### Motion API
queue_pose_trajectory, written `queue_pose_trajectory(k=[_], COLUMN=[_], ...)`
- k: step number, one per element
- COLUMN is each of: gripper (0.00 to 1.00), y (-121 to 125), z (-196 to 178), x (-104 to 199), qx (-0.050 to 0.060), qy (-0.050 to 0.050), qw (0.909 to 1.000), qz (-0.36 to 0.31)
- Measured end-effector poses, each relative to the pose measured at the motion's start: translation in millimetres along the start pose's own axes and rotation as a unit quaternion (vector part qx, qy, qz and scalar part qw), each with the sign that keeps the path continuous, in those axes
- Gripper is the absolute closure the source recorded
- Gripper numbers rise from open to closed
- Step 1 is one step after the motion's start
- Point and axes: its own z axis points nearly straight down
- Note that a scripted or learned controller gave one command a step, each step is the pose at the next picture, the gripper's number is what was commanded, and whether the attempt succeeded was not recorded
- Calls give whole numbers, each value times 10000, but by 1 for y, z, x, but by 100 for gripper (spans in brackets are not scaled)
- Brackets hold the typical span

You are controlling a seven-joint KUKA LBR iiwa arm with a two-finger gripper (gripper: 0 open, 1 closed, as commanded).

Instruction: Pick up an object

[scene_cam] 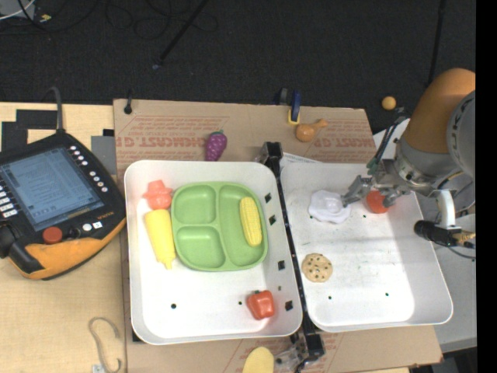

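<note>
gripper (378, 195) hovering in right bin (419, 301), upper right | fingers spreading slightly, gripping nothing clearly | red round object (377, 202) sitting right under the fingertips, touching or nearly | white lump (328, 207) lying leftward

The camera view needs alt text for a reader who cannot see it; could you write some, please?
A grey arm's gripper hangs over the right bin by a small red object, a white object and a cookie. The left bin holds a green tray with corn.
</note>
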Motion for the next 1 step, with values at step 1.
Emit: queue_pose_trajectory(k=[1], gripper=[0], y=[3], z=[14], x=[3], qx=[-35], qy=[13], qw=[10000], qz=[9])
